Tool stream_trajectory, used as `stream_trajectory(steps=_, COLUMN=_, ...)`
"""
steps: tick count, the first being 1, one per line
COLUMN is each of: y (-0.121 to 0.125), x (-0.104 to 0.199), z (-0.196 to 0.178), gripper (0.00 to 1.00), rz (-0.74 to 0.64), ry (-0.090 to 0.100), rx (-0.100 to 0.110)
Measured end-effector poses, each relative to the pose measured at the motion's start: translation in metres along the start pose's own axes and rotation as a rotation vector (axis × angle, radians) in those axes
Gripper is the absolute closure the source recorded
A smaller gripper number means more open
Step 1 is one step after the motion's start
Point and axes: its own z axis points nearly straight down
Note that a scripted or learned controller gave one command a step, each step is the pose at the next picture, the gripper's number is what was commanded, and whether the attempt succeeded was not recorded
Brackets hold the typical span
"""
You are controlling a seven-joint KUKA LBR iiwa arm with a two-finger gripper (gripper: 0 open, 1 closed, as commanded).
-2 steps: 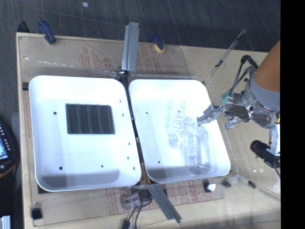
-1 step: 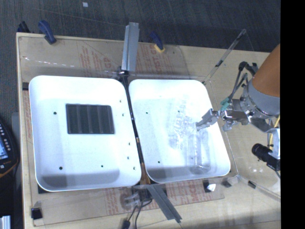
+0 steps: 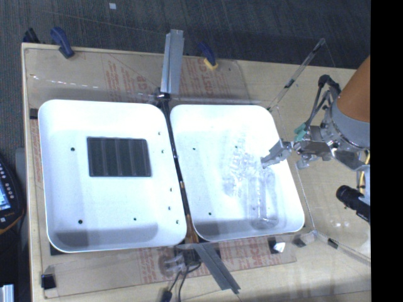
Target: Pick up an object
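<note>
A dark grey ribbed rectangular block (image 3: 118,156) lies flat in the left bin (image 3: 63,219). In the right bin (image 3: 201,212) lie clear plastic items: a crinkled see-through piece (image 3: 238,167) near the middle and a clear bottle-like thing (image 3: 264,201) toward the front right corner. My gripper (image 3: 273,155) reaches in from the right and hovers over the right bin's right edge, its tip just right of the crinkled clear piece. Nothing shows in its grasp.
A metal bar (image 3: 172,61) stands behind the seam between the bins, with blue clamps (image 3: 62,43) (image 3: 207,55) on the bench's far edge. A metal bracket (image 3: 215,270) lies in front. A clear shield panel (image 3: 302,74) rises at the right rear.
</note>
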Motion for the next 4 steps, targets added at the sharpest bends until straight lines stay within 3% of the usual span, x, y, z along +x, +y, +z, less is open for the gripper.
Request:
stream_trajectory(steps=1, y=0.000, x=-0.002, z=0.016, gripper=0.00, rz=0.035, ry=0.001, rx=0.005)
stream_trajectory(steps=2, y=0.000, x=-0.002, z=0.003, gripper=0.00, rz=0.000, ry=0.000, rx=0.002)
stream_trajectory(steps=3, y=0.052, x=0.044, z=-0.030, gripper=0.00, rz=0.287, ry=0.000, rx=0.001)
stream_trajectory(steps=4, y=0.052, x=0.046, z=-0.039, gripper=1.00, rz=0.278, ry=-0.001, rx=0.003)
